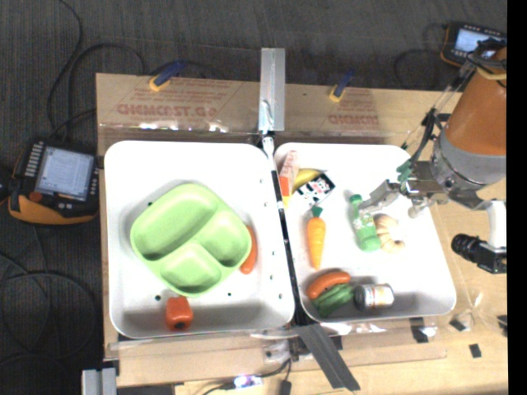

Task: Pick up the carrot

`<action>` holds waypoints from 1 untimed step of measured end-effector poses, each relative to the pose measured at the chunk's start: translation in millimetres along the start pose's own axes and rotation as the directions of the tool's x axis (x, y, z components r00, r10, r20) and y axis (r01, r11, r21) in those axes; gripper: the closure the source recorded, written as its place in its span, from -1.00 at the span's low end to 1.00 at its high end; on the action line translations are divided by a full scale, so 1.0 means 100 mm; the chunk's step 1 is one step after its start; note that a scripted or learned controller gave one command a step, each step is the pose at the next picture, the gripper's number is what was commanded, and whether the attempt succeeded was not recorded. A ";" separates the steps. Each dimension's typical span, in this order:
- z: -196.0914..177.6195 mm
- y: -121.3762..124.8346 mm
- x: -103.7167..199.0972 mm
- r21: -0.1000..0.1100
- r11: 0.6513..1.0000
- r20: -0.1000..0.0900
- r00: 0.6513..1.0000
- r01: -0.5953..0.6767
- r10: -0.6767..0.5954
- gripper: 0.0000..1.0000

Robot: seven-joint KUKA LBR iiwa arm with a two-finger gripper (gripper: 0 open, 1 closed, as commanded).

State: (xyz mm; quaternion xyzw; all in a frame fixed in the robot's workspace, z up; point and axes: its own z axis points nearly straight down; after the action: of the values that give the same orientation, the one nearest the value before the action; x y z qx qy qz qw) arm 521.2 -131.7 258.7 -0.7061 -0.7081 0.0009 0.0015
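carrot (316,235) lying free, right bin (428,257) left side | gripper (387,194) claw state unclear, above green bottle (363,227)

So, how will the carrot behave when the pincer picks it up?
The carrot looks like a smooth toy, so probably stiff and light. Its tapered, rounded body may slip or roll out of a grip near the tip. It lies apart from the green bottle, so it could turn freely if nudged.

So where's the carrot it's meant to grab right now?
The small orange carrot with a green top lies in the right white bin, near its left wall, below the playing card and left of the green bottle.
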 end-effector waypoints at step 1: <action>1.10 0.27 0.25 0.000 0.960 0.000 0.960 0.281 -0.281 -1.00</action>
State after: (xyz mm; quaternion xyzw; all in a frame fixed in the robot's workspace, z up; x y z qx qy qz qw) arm 548.1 -106.3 148.2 -0.5986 -0.8010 0.0005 0.0017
